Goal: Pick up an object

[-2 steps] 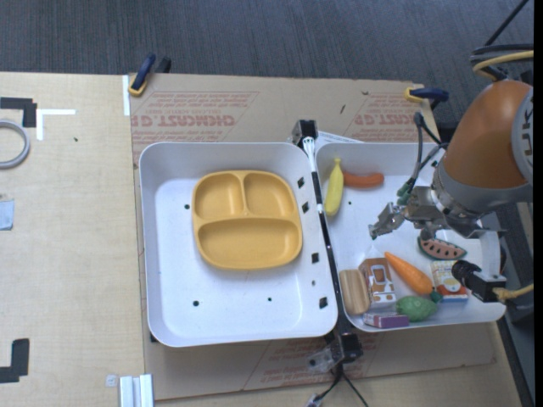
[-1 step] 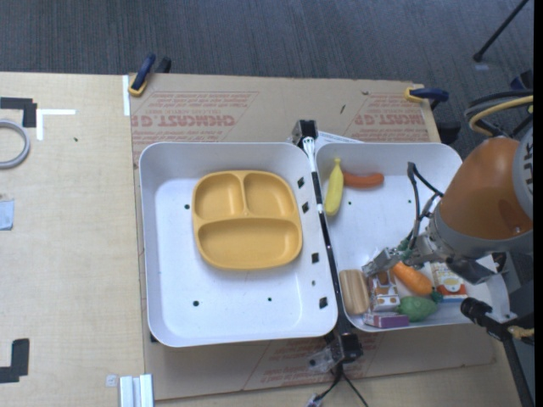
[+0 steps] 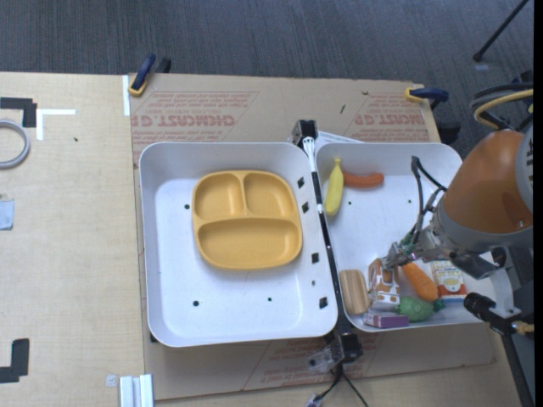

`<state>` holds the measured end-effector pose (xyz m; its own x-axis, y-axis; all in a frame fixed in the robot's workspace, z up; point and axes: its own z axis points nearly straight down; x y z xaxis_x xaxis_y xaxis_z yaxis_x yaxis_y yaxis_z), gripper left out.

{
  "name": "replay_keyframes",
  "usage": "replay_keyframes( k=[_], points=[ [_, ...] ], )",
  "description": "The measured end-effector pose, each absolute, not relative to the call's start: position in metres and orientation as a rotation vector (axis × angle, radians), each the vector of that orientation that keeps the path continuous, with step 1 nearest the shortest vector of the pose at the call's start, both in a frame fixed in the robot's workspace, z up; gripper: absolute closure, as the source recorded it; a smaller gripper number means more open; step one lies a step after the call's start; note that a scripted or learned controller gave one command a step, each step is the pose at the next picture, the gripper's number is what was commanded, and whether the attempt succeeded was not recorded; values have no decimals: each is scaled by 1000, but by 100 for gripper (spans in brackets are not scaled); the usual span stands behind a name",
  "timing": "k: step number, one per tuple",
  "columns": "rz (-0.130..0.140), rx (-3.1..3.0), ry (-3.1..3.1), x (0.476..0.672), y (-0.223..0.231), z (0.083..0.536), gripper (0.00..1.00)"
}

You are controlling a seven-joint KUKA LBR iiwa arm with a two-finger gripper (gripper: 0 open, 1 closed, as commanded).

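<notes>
Because the gripper [image 3: 397, 257] hung low over the crowded near corner of the right bin [image 3: 373, 219], a clean pick looked doubtful. How its end stood could not be told. Just beside it lay the carrot [image 3: 419, 281], a small carton [image 3: 384, 289], the green vegetable [image 3: 416, 308] and a bread-like block [image 3: 353, 292], packed touching. It might have closed on two at once, or nudged them apart. Farther from the carrot, the banana [image 3: 334, 188] and sausage [image 3: 365, 179] lay clear.
</notes>
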<state>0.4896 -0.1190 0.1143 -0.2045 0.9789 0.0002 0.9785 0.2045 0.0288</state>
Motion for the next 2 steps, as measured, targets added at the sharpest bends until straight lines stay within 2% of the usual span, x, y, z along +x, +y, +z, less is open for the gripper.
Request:
replay_keyframes(
  k=[1,2],
  points=[
    [1,2415,2006,479,-78,268,100],
    [1,2414,2006,479,-78,268,0]
  ],
)
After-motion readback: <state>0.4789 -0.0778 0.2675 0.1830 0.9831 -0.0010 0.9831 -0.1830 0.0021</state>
